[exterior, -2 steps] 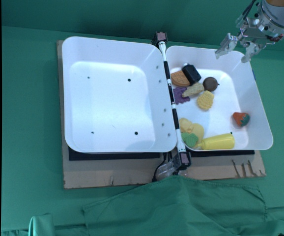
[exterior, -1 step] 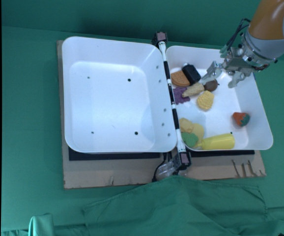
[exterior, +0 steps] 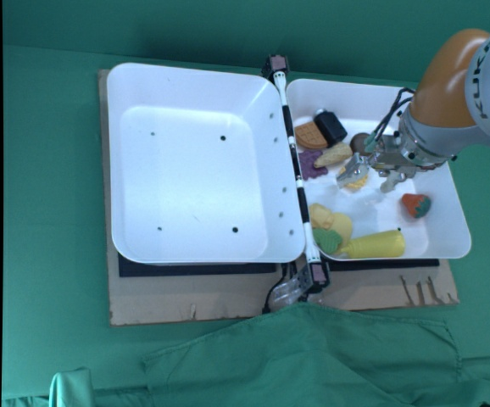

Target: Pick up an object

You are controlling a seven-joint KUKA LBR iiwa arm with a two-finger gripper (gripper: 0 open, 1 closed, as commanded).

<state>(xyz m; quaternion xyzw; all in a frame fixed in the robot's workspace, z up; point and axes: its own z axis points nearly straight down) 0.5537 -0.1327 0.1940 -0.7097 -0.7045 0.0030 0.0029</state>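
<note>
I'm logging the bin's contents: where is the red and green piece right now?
In the camera view, the red and green piece lies in the right bin, near its right wall, just below the gripper and up-right of the long yellow piece.

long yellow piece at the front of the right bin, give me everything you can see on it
The long yellow piece is a smooth, rounded, roughly cylindrical block, plain yellow, plastic or foam by its look. It lies flat on its side along the front wall of the right bin, lengthwise across the view. Its left end meets a small green piece. The gripper is farther back in the bin, apart from it.
</note>
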